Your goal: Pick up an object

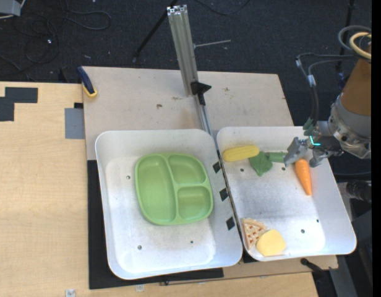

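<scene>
My gripper [306,155] hangs over the far right part of the right bin [339,228], fingers spread open. An orange carrot [303,178] lies just below it, its upper end near the gap between the fingers, and I cannot tell if they touch it. A green leafy toy [262,163] lies left of the gripper, and a yellow corn cob [240,153] lies further left. At the bin's near edge a waffle-patterned wedge [252,230] lies beside a round yellow piece [271,242].
The left bin [116,240] holds a green divided plate [174,188]. A metal post [184,48] stands behind the bins. Black clips [222,193] sit on the rim between the two bins. A wooden table [36,197] lies at left.
</scene>
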`<state>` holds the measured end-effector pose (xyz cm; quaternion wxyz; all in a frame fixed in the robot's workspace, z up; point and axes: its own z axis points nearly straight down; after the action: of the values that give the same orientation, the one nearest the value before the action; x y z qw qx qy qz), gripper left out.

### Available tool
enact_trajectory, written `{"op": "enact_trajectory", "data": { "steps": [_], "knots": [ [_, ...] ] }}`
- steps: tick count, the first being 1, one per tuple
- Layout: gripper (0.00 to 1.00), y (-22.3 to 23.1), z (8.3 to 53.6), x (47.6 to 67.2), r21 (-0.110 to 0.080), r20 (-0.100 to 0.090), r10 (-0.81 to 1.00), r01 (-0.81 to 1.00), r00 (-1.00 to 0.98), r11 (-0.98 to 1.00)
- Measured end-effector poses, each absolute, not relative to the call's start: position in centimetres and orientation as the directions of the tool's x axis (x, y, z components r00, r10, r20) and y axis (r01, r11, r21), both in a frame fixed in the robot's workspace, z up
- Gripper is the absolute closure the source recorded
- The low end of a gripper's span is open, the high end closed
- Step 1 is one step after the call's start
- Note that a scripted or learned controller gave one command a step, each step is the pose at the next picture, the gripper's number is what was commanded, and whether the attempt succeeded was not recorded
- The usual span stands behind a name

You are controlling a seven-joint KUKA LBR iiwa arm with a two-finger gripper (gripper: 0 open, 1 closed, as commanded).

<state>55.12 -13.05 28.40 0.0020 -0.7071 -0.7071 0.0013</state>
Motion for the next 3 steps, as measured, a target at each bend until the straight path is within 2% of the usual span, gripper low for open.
{"op": "enact_trajectory", "data": {
  "steps": [1,2,3],
  "knots": [
    [0.0,-13.1,28.5,55.2,-0.003,0.001,1.0,1.0,0.0,0.0],
    [0.0,-13.5,22.6,55.8,-0.008,0.001,1.0,1.0,0.001,-0.001],
    [0.0,-14.1,17.9,55.5,-0.008,0.001,1.0,1.0,0.001,-0.001]
  ]
}}
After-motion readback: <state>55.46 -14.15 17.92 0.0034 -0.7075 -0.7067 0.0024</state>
